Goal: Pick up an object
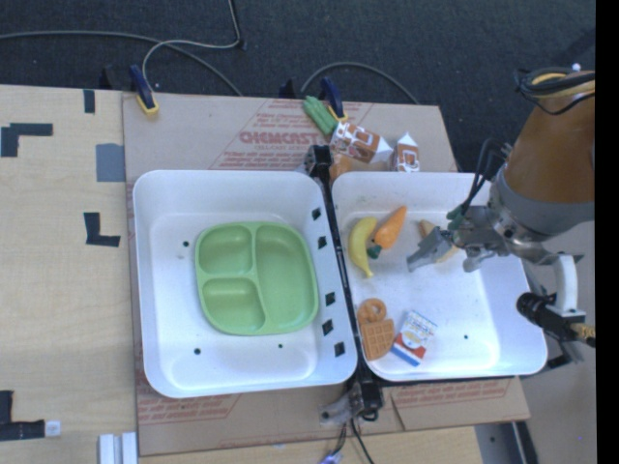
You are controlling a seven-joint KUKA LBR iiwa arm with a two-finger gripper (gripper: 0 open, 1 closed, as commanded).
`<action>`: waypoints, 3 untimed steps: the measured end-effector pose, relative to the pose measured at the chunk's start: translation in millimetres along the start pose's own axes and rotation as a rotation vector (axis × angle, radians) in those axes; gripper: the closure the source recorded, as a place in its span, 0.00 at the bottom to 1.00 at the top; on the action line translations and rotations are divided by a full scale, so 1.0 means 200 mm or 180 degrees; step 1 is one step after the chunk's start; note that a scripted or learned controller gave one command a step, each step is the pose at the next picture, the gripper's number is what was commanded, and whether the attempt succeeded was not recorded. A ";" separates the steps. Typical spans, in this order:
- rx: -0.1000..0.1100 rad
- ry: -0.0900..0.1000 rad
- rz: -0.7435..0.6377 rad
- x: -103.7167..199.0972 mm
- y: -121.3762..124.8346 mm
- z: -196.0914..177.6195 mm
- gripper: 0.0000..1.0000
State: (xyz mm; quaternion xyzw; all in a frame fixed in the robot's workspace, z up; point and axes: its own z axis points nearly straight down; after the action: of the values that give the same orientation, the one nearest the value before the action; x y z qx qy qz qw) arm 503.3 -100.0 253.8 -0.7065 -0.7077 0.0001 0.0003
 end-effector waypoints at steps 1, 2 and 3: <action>0.0006 -0.0004 0.0005 -0.35 0.40 0.22 0.00; 0.0005 0.0002 -0.0001 -0.09 0.74 0.53 0.00; -0.0006 -0.0005 0.0000 0.00 0.79 0.84 0.00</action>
State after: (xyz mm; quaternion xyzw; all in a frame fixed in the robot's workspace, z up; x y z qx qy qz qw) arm 661.6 -98.7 85.5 -0.7065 -0.7078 0.0001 -0.0009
